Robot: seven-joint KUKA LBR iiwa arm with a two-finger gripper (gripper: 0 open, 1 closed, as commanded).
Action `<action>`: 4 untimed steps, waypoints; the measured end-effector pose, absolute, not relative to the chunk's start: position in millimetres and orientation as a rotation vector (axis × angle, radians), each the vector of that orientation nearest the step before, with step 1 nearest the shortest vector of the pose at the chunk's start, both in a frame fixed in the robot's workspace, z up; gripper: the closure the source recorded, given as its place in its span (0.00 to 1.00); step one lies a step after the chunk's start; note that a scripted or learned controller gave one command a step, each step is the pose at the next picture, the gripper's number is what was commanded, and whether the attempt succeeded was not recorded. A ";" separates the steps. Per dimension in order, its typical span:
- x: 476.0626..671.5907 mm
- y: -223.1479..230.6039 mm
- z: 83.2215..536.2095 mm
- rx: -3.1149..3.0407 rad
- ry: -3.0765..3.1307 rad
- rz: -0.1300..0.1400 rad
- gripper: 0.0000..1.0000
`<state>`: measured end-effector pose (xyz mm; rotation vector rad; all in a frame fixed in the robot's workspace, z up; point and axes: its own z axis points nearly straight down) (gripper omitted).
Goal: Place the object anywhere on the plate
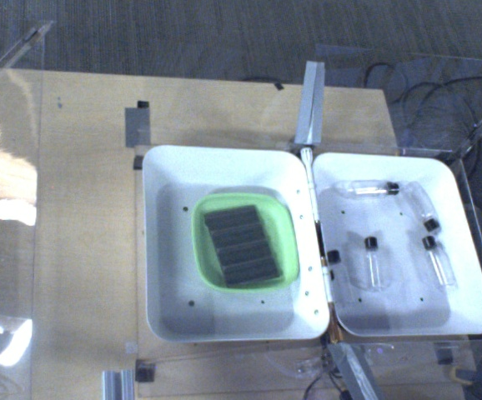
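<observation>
We see the desk [57, 223] carrying two shallow white bins side by side, the left bin [162, 248] and the right bin [466, 265]. In the left bin sits the green plate [283, 223], square with rounded corners, roughly centred. On the plate lies a dark ribbed block [241, 246], flat, turned at a slight angle, wholly inside the plate's rim. We judge this block to be the object, so the placing looks done as things lie now. In the right bin we count clear vials with black caps: one lying along the far wall [373, 189], one near the middle [374, 261], one toward the right [437, 261], plus a loose black cap [333, 257] by the left wall. We cannot tell the state of the fingers. If anything is left, we guess it's just confirming the result.
</observation>
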<state>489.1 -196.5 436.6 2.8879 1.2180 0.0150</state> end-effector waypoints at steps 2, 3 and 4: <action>488.7 -200.4 436.2 2.928 1.121 0.013 0.00; 488.9 -199.8 436.1 2.964 1.025 0.014 0.00; 488.6 -201.9 436.0 3.030 0.811 0.014 0.00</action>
